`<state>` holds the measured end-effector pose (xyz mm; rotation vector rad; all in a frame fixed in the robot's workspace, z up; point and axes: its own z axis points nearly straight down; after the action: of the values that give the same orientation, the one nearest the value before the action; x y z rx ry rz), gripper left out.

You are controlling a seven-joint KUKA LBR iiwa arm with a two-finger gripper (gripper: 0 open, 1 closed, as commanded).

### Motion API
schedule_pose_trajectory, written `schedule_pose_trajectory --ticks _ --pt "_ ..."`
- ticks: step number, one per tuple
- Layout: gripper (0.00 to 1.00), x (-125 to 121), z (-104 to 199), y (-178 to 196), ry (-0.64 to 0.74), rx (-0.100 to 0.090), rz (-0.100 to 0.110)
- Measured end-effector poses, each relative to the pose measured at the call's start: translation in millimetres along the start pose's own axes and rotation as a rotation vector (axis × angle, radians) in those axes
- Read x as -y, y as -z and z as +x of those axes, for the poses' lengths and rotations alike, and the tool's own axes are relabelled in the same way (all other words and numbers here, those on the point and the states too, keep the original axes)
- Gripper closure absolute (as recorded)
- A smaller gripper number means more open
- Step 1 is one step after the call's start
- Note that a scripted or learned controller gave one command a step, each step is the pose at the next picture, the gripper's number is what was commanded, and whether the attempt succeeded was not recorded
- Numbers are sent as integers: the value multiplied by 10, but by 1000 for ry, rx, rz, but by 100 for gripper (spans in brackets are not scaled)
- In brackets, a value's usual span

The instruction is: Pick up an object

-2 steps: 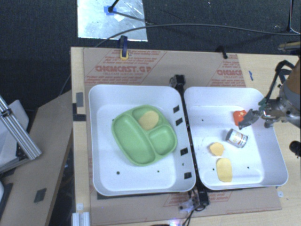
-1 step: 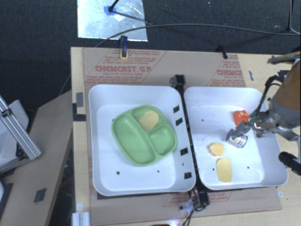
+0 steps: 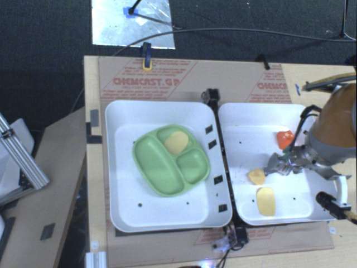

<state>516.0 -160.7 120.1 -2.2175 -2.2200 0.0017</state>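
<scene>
Reaching in from three o'clock, the grey arm (image 3: 333, 130) with its orange band sets its gripper (image 3: 277, 165) low over the right bin (image 3: 245, 121), near that bin's centre. Whether the tool is clenched or released cannot be told; nothing can be made out in its grasp.

Right bin, contents:
- Small yellow piece (image 3: 256, 176), just beside the gripper at its eight o'clock; whether the two touch cannot be told.
- Longer yellow piece (image 3: 266, 201), at six o'clock of the small one, close to the bin's near wall.
- Orange-red object (image 3: 285, 138), at twelve o'clock of the gripper, partly behind a black cable.

Left bin (image 3: 125, 116), contents:
- Green divided plate (image 3: 162, 169), three compartments, lying near the bin's centre.
- Pale yellow round item (image 3: 177, 143), resting in the plate's compartment at one o'clock.

Both bins sit side by side on a brown board (image 3: 167, 74) printed with red lettering.
</scene>
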Motion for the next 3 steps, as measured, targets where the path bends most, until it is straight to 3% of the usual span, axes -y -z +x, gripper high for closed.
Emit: schedule_pose_trajectory --ticks 1,2,3 --pt "0 -32 -24 -328 -2 8 -13" --pt "100 -30 -18 -227 -2 7 -13" --pt "100 -43 -28 417 3 4 -11"
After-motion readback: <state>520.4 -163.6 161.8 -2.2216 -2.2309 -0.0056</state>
